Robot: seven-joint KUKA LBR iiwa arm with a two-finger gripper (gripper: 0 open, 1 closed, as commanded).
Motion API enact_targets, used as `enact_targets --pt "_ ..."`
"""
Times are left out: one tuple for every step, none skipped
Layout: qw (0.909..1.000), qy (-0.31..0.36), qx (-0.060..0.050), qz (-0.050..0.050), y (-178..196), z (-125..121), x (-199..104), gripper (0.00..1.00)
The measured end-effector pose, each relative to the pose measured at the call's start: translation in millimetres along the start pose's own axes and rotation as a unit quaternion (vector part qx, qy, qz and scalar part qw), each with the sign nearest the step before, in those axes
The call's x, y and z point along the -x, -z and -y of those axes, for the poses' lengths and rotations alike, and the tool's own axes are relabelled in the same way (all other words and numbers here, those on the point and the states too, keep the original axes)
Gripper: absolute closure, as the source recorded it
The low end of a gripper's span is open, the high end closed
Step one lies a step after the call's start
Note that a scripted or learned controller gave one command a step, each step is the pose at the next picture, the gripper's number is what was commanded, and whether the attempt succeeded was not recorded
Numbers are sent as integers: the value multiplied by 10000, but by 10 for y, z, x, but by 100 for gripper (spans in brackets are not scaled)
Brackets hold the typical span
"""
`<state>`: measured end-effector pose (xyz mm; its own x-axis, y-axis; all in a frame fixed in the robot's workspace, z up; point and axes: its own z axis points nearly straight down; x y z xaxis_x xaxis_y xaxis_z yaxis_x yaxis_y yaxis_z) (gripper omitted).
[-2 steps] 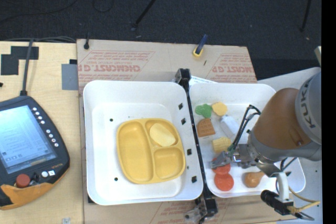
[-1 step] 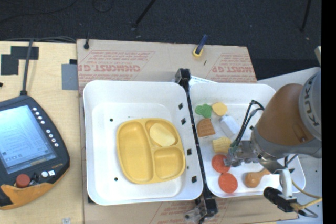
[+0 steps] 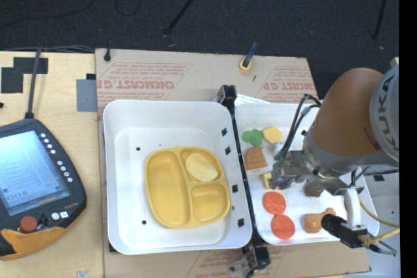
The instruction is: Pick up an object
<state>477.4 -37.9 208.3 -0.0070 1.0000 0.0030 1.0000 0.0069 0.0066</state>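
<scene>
Bench (image 3: 45, 81) — two bins (image 3: 120, 140), pendant (image 3: 36, 172)

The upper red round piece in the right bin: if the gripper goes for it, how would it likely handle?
The upper red piece looks like a flat disc lying on the right bin's floor, so it would likely slide rather than roll. Its low profile probably offers the gripper little edge to pinch. It looks like toy food, so probably light and stiff, though the material cannot be confirmed.

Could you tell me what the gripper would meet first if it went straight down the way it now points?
Probably the floor of the right bin, or the red round piece just beside the gripper. Depth is hard to judge from this slanted view.
</scene>
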Motion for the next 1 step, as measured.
enact_targets --pt "10000 -8 28 -1 1278 -13 -458 100"
